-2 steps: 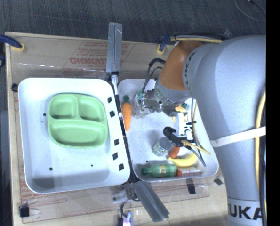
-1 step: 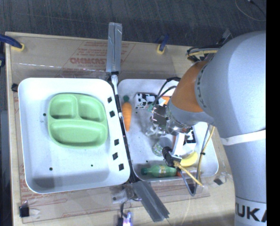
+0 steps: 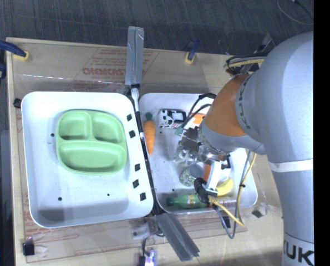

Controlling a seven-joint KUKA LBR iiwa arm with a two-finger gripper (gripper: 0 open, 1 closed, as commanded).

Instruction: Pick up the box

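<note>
Whether the fingers stand apart or together I cannot tell from this slant; the gripper (image 3: 188, 148) is a blur of metal against the white floor. It hangs over the right bin (image 3: 248, 195), to the right of the carrot (image 3: 149, 136). The box (image 3: 170, 117), patterned black and white, lies just right of the carrot's upper end, near the gripper. A green bottle (image 3: 187, 202) lies below and right of the carrot. Left of the carrot, a green divided plate (image 3: 91, 142) sits in the left bin (image 3: 37, 193).
</note>
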